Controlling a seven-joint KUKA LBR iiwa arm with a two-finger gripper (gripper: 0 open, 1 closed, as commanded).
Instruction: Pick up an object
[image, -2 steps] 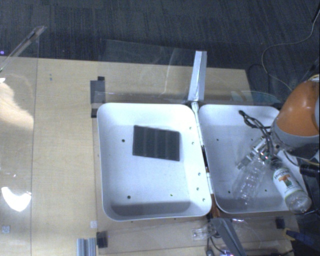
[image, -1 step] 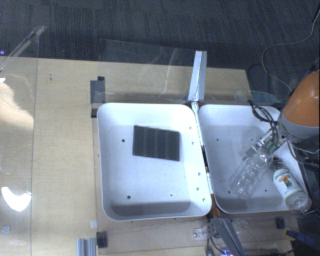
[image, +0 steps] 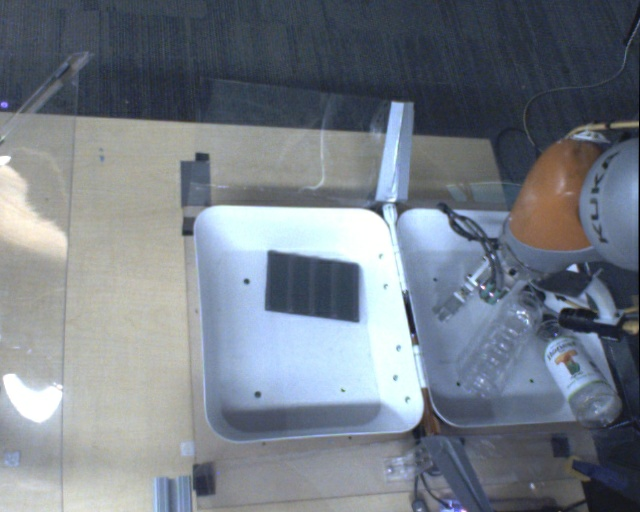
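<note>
My gripper (image: 462, 293) hangs low over the right bin (image: 436, 396), near its middle, reaching in from the orange-banded wrist (image: 553, 200) at the right. Just below and right of it a clear plastic bottle (image: 497, 345) lies slanted on the bin floor, its upper end close to the gripper; whether they touch I cannot tell. A second bottle with a white, green and red label (image: 575, 372) lies at the bin's right wall. A dark grey ribbed rectangular pad (image: 312, 286) lies flat in the left bin (image: 225, 330).
The two bins share a narrow divider (image: 408, 315). A metal bracket (image: 394, 150) stands behind them. Cables (image: 468, 228) hang over the right bin's back part. Bare wooden bench (image: 100, 300) spreads to the left.
</note>
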